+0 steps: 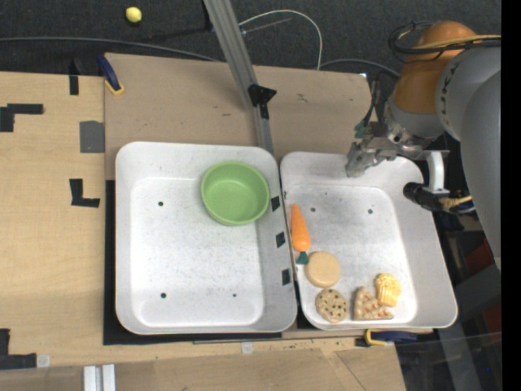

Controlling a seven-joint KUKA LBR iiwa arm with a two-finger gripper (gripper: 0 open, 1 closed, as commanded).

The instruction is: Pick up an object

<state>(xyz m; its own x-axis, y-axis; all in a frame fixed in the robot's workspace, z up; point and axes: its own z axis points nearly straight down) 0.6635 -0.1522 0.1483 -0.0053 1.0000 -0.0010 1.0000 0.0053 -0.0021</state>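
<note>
We find the gripper [360, 160] at approx 1 o'clock of the frame, over the far rim of the right bin [423, 300], hanging off the grey arm [476, 96] w/ its orange band [427, 76]. Whether it is wide or narrow, we cannot tell: the tip is small and dark against the rim. We see nothing gripped in it.

Contents of right bin, all grouped toward 6 o'clock of that bin, well apart from the gripper:
- orange carrot [299, 228], lying lengthwise along the left wall, approx 9 o'clock of the bin.
- round tan bun [323, 269], just below the carrot's green end, touching or nearly so.
- cookie [331, 305] w/ dark chips, at 6 o'clock of the bun, near the front wall.
- waffle-patterned pinkish piece [367, 305], just right of the cookie.
- yellow corn piece [387, 288], at approx 2 o'clock of the pinkish piece, touching it.

Left bin [130, 243]: one green bowl [235, 192], upright, at approx 1 o'clock of that bin, near the shared wall.

Bench: a grey pole [232, 35] runs in from 12 o'clock toward the bins. A small yellow ball [133, 14] lies on the dark floor at approx 11 o'clock of the frame.
</note>
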